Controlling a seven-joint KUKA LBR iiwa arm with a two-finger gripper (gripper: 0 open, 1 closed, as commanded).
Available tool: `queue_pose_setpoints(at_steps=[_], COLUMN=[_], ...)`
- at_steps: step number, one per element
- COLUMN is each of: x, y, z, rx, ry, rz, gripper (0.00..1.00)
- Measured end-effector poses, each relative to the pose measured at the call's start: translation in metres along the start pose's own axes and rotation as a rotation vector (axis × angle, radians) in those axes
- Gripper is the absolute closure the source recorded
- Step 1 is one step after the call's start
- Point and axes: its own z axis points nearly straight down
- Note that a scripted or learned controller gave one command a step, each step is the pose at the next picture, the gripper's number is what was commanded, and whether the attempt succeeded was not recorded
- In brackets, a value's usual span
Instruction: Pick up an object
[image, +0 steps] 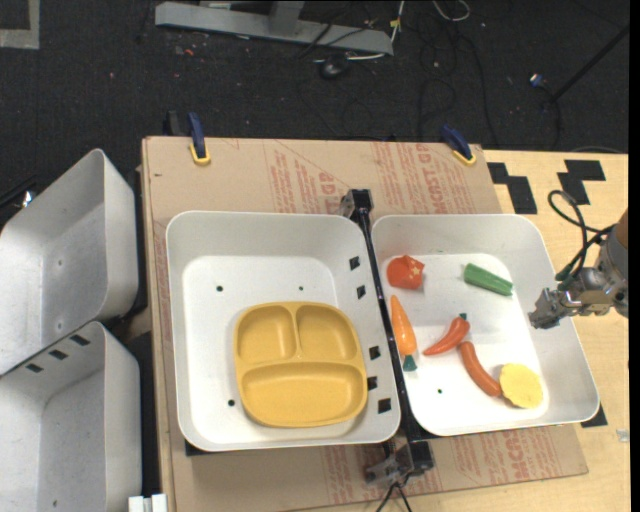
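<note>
1. Red print is showing on the brown board under the bins; it is lying reversed or upside down from this camera, and I cannot read it as words.
2. The gripper is sitting at the right rim of the right bin, above the rim and not touching any object; whether it is open or closed cannot be told at this size.
3. The right bin is holding the loose objects. A carrot is lying along the left wall, its long axis running near to far, with a green tip at the near end.
4. A red chili pepper is lying in the middle, slanting from lower left up to the right.
5. A sausage is slanting from upper left down to the right, its lower end touching a yellow round piece.
6. A green pepper is lying near the far wall, its long axis running left to right with a slight downward slant.
7. A red tomato-like piece is sitting just beyond the carrot.
8. The left bin is holding a yellow divided plate.
</note>
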Motion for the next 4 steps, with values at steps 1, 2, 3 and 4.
queue_pose_setpoints(at_steps=[1,2,3,4], x=[0.007,0.051,0.105,0.153], y=[-0.005,0.01,0.013,0.024], z=[-0.057,-0.046,-0.046,-0.033], rx=[-0.001,0.004,0.005,0.006], ry=[0.0,0.003,0.004,0.003], rz=[0.0,-0.003,-0.004,-0.004], gripper=[1.0,1.0,1.0,1.0])
